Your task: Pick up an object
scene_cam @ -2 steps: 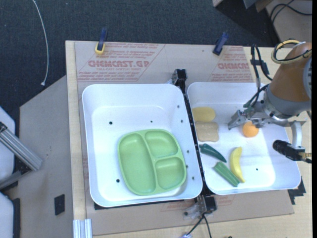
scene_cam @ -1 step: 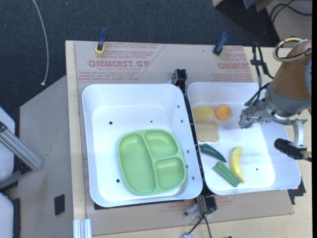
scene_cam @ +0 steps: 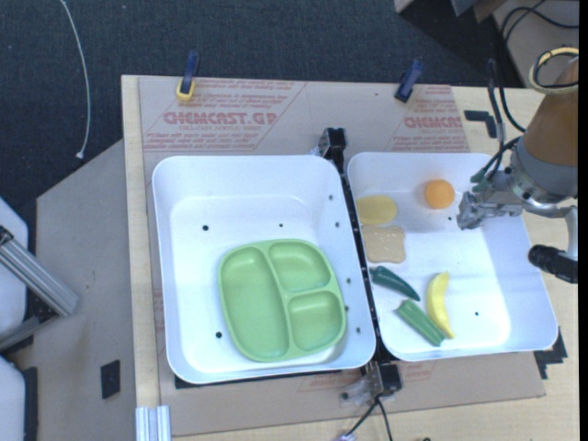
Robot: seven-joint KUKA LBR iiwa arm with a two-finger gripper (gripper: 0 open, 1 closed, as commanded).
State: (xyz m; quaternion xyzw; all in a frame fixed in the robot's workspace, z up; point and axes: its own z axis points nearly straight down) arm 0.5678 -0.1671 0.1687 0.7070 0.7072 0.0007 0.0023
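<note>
Just to the left of the gripper (scene_cam: 470,211), a small round orange ball (scene_cam: 439,194) is lying loose in the right white bin (scene_cam: 524,329), close to the fingertips but not between them. Whether the fingers are spread or pressed together cannot be told. Farther left, a pale yellow disc (scene_cam: 376,209) and a tan slice of toast (scene_cam: 384,243) are resting. Below and left of the gripper, a dark green pepper (scene_cam: 395,281), a green cucumber (scene_cam: 419,322) and a yellow banana (scene_cam: 441,303) are lying. In the left white bin (scene_cam: 184,182), a green divided plastic tray (scene_cam: 280,297) is sitting.
</note>
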